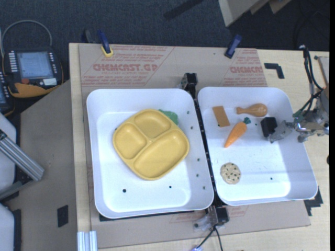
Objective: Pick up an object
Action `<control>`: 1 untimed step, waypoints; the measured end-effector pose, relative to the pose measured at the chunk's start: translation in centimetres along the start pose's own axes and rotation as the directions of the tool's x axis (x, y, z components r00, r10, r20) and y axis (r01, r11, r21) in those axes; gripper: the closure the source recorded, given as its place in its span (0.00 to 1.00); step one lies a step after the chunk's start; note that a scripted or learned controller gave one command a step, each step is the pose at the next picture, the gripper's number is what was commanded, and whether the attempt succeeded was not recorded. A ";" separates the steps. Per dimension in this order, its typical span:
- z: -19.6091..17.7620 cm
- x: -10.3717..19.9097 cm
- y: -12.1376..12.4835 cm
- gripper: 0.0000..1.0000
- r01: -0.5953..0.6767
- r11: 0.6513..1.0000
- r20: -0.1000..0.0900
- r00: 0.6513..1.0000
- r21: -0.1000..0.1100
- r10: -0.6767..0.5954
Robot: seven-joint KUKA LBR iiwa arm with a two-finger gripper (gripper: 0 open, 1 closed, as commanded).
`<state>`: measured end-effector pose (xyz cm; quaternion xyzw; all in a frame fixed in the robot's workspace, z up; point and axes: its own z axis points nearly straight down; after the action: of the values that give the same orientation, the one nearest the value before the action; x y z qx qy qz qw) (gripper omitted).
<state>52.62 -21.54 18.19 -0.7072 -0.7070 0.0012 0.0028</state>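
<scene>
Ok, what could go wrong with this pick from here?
The carrot, drumstick and brown slab lie close together, so a grab at one may nudge another. The gripper sits by the wall of the right bin and might clip it. The cookie lies flat, likely hard to grip.

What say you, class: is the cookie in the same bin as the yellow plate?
No, the cookie lies in the right bin, while the yellow plate sits in the left bin.

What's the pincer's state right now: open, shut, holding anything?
Pincer: cannot be told from this view; it sits at the right edge of the right bin.
</scene>
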 end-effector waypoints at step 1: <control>4.8 1.0 -0.3 0.00 0.000 1.000 -0.001 1.000 0.001 0.000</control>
<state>52.29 -20.57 13.37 -0.7070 -0.7072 0.0011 0.0035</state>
